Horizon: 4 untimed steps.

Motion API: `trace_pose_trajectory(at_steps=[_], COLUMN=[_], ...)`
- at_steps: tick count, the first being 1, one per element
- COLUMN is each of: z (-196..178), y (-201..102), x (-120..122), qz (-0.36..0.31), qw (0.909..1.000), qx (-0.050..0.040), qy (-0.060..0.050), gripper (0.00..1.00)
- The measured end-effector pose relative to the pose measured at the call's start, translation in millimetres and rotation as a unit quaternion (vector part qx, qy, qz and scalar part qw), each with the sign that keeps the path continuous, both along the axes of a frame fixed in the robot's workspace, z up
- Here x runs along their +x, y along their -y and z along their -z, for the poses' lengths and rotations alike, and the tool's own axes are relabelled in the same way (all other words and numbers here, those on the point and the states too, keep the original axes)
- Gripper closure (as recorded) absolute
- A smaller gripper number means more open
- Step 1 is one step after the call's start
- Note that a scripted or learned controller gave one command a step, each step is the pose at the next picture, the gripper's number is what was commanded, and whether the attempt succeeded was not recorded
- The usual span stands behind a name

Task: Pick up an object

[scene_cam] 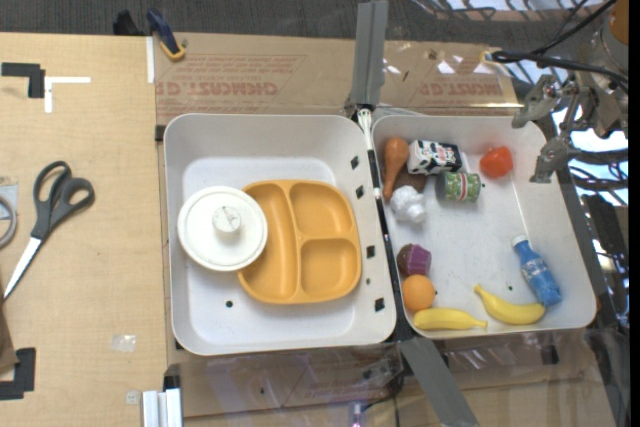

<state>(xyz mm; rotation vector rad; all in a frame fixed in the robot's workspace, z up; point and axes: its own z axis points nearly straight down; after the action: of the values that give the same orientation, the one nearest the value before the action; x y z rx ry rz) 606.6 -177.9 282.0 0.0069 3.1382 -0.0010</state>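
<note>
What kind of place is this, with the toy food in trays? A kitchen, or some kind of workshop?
Most likely a robot test bench in a lab, not a kitchen. A robot gripper hangs over the right bin, which holds toy food such as a banana, and scissors lie on the wooden bench.

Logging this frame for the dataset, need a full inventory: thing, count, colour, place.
bins: 2, white, side by side on the bench
divided plate: 1, yellow-orange, left bin
round lid: 1, white, left bin, overlapping the plate's left edge
carrot: 1, orange, right bin, far left
milk carton: 1, black and white, right bin, far side
can: 1, green, beside the carton
tomato: 1, red, right bin, far side
bananas: 2, yellow, right bin, near edge
orange: 1, orange, near left
bottle: 1, blue, near right
scissors: 1, black handles, bench at left
gripper: 1, grey, above the right bin's far right corner
</note>
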Motion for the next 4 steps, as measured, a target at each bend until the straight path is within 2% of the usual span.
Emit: trace_pose_trajectory(at_steps=[1, 2, 3, 4], z=[89.2, 168.1, 189.0, 186.3], y=[11.0, 43.7, 43.1, 43.1], x=[7.4, -25.0, -73.1, -120.6], qz=[-0.067, -0.012, 0.038, 0.115], qw=[0.9977, 0.9999, 0.9993, 0.9934], qx=[-0.0002, 0.0, 0.0002, -0.0006], qy=[0.0, 0.0, 0.0, 0.006], gripper=[0.0, 0.0, 0.0, 0.0])
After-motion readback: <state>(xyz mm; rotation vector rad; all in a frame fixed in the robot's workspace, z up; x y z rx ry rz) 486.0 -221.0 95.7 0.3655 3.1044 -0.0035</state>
